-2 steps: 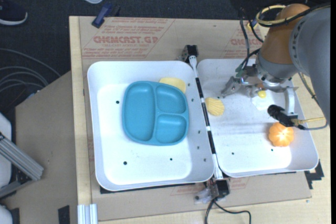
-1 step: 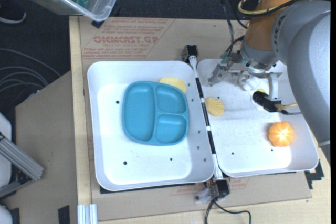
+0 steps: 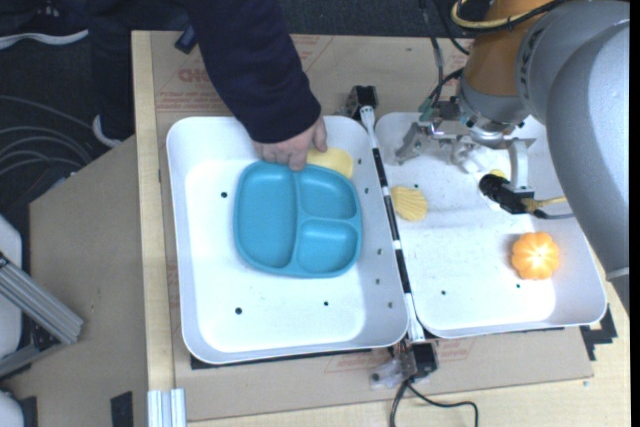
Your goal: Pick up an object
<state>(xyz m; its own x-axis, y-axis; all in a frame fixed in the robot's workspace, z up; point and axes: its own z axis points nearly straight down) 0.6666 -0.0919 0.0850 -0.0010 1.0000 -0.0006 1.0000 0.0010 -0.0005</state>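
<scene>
Bins (image 3: 290,340) sat side by side. Nearest, an orange fruit (image 3: 535,256) lay in the right bin; a blue divided plate (image 3: 297,218) filled the left. Farther back a yellow shell-like piece (image 3: 409,204) lay, then a person's hand (image 3: 290,148) touching the plate. Farthest, the gripper (image 3: 445,140) hovered; jaw state unclear.

Your one camera: fixed above the table (image 3: 160,215), looking down aslant, both white bins (image 3: 200,315) in frame; arm (image 3: 590,105) enters from right.
</scene>
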